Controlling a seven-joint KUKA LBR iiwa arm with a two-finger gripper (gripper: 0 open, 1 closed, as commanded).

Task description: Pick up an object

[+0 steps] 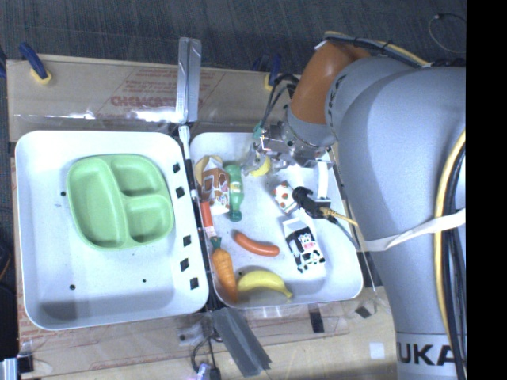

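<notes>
The gripper (268, 147) sits low at the far end of the right bin (353, 285), with the grey arm filling the space to the right of it. Whether it is spread or closed cannot be told from this angle, and nothing can be seen held in it. Just beside it, towards the near side, lies a small yellow piece (260, 166), which looks the likeliest target (though any item would satisfy the task).

The rest of the bin is crowded. A green bottle (234, 190) lies against a brown and white carton (211, 182) near the dividing wall, with a small red and white item (283, 196) to the right of them. Nearer the camera are a sausage (256, 245), a cow-patterned carton (305, 249), a carrot (224, 272) and a banana (263, 282). The left bin (103, 291) holds a green divided plate (119, 200).

The main risks are these. The yellow piece is small and close to the bin's far wall, so a closing grip could slip off it or push it against the wall. The bottle lies near enough that a slightly offset descent might knock it instead. Round shapes like these also tend to squirt out of a pinch
</notes>
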